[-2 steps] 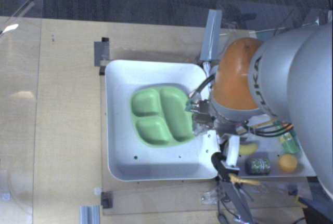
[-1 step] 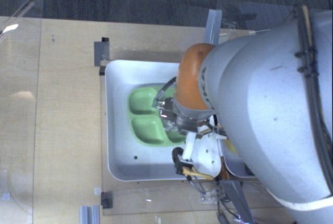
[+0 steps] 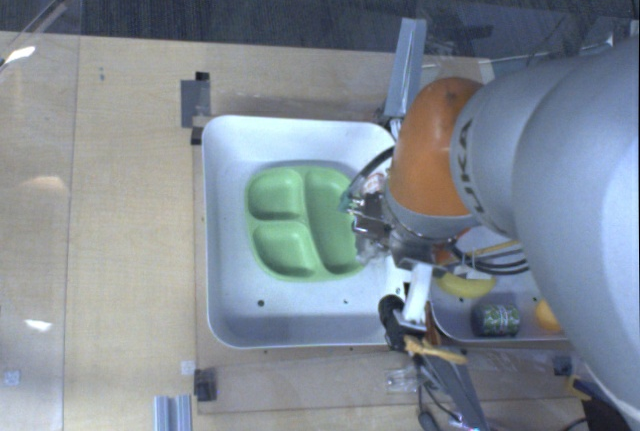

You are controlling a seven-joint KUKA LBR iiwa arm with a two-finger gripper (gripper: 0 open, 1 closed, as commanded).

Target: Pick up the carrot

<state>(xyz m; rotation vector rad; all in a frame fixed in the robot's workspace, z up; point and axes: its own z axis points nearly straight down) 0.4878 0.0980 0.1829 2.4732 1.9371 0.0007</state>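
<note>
A small orange piece (image 3: 547, 316), likely the carrot, peeks out at the right bin's near right, mostly hidden under the arm. My gripper (image 3: 365, 216) hangs below the orange wrist band (image 3: 430, 159), over the right edge of the green divided plate (image 3: 290, 219) in the left bin (image 3: 225, 249). It is well to the left of the orange piece. The wrist body hides the gripper's tips, and I see nothing held.
The bulky grey arm (image 3: 560, 179) covers most of the right bin (image 3: 470, 331). A yellow banana-like item (image 3: 466, 285) and a dark green can (image 3: 497, 319) lie in that bin's near part. Cables (image 3: 440, 369) hang by the front edge.
</note>
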